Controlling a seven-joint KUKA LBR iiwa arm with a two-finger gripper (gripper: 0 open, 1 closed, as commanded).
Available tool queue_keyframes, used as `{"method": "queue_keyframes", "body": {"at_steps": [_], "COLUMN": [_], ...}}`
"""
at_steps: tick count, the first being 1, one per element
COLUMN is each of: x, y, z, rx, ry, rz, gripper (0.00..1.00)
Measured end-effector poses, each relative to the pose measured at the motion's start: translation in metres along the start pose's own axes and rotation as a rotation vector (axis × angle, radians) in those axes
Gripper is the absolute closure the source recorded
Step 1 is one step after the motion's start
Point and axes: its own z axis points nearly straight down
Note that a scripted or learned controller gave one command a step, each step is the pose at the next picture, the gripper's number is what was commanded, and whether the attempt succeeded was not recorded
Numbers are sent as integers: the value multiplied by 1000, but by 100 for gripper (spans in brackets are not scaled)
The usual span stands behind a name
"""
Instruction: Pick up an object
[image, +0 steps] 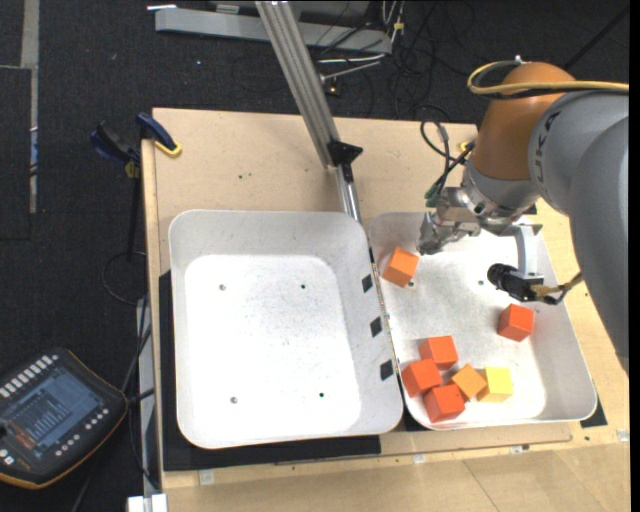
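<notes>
Gripper (434, 240) sits in the upper middle-right of the frame, over the top-left part of the right bin (560, 330), hanging off the grey arm (590, 150) with its orange band. Whether it is open or closed: cannot tell, the tip is small and dark against the wrist hardware. Nothing visibly held. Nearest candidate is the light orange cube (401, 267), just below-left of the gripper tip, close beside it but whether they touch is unclear; the cube looks tilted near the bin's left wall. Further out: a red-orange cube (516, 322) alone at right-centre of the bin, and a cluster at the lower middle of the bin (three red-orange cubes (432, 374), an orange cube (468, 381) and a yellow cube (498, 382), packed touching or nearly so). Left bin (190, 300) fills the centre-left of the frame. Step, as I read it: approach or just-off positioning at the light orange cube, grasp not made. Next move likely needs the tip shifted down-left to centre over that cube, then a descent and a close; its tilt and nearness to the wall could make the fingers slip. Hard to make out: a black fitting (508, 280) right of the gripper, purpose unclear; the arm is cut off at the right edge and covers the bin's upper right corner.
</notes>
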Motion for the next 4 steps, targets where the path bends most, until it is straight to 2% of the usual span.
{"method": "queue_keyframes", "body": {"at_steps": [1,2,4], "x": [-6,-6,101], "y": [-5,-4,-22], "z": [-60,-57,-82], "rx": [-5,1,1], "ry": [-1,1,3], "rz": [2,0,-8], "gripper": [100,100,100]}}
